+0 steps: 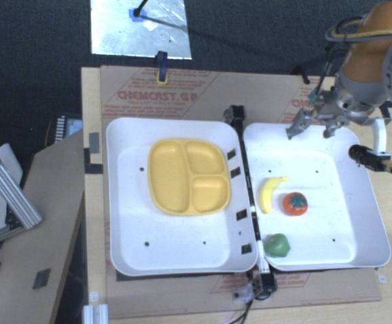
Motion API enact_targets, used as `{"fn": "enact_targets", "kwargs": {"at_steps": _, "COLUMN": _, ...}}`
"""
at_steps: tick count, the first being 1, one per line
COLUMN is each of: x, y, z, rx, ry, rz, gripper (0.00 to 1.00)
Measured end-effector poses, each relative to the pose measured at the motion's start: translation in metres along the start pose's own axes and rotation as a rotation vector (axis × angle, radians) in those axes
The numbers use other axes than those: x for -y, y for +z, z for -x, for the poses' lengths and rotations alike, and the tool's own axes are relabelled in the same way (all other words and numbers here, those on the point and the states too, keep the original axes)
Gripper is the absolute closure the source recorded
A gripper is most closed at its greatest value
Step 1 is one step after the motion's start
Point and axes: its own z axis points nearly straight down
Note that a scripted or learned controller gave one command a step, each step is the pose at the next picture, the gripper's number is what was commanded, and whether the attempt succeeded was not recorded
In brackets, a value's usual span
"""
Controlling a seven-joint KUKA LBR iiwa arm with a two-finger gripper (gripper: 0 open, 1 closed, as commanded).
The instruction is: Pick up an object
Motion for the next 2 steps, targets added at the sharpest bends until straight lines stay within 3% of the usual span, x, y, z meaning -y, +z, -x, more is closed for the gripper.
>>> {"fn": "enact_targets", "kwargs": {"at_steps": 1, "x": -0.003, "y": -0.007, "z": 0.000, "rx": 0.002, "ry": -0.002, "rz": 0.012, "gripper": 0.00}}
{"fn": "enact_targets", "kwargs": {"at_steps": 2, "x": 0.001, "y": 0.038, "z": 0.007, "rx": 0.002, "ry": 0.001, "rz": 0.008, "gripper": 0.00}}
